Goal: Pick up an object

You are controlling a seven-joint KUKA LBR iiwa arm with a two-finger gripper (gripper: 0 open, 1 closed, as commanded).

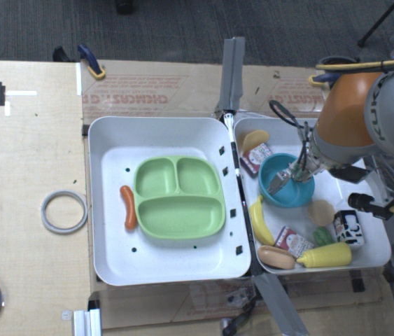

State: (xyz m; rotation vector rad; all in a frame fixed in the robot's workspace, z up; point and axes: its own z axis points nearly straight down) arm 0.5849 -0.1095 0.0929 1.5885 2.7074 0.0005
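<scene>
Gripper (285, 179) down inside blue bowl (287, 190), fingertips blurred against its floor, spread or pinched impossible to tell.

The arm (385, 110) is a fat grey tube with a rounded orange band above the wrist. A black cable (284, 114) loops beside its slim metal end.

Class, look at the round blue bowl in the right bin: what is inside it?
The gripper reaches down into the round blue bowl. Bare blue floor lies beside it; anything beneath the gripper stays covered.
</scene>
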